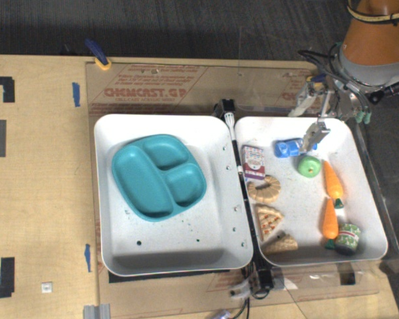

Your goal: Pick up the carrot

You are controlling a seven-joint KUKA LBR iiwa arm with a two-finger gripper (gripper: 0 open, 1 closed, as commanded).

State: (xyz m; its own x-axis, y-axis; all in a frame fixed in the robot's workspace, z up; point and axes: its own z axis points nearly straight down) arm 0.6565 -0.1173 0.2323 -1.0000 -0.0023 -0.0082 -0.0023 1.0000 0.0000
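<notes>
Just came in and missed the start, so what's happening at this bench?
A robot arm is reaching in over the right bin to pick up a carrot. Its gripper hangs near the bin's far side, above a blue item and a green apple. Two carrots lie by the bin's right wall, untouched.

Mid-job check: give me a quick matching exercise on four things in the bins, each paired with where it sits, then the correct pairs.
Things:
1. teal divided plate
2. green apple
3. blue block
4. red-and-white carton

Places:
A. right bin, against the divider between the bins
B. right bin, just left of the gripper
C. left bin
D. right bin, just left of the upper carrot

Pairs: 1-C, 2-D, 3-B, 4-A
</notes>
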